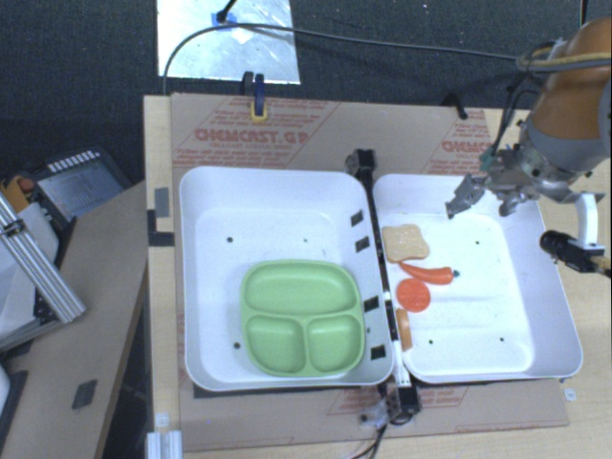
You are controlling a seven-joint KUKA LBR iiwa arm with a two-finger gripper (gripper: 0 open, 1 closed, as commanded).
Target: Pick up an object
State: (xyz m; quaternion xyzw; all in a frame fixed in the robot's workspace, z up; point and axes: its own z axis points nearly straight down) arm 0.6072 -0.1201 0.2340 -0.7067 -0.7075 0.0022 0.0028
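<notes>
Gripper [475, 197] above right bin [535, 285]

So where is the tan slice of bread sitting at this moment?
The tan slice of bread lies in the right white bin, near its left wall, just above the long orange-red pepper and the round red tomato slice.

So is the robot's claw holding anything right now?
Gripper: open, holding nothing, above the right bin.

A green divided plate [302, 316] lies in the left white bin [215, 256], toward its near side.
</notes>
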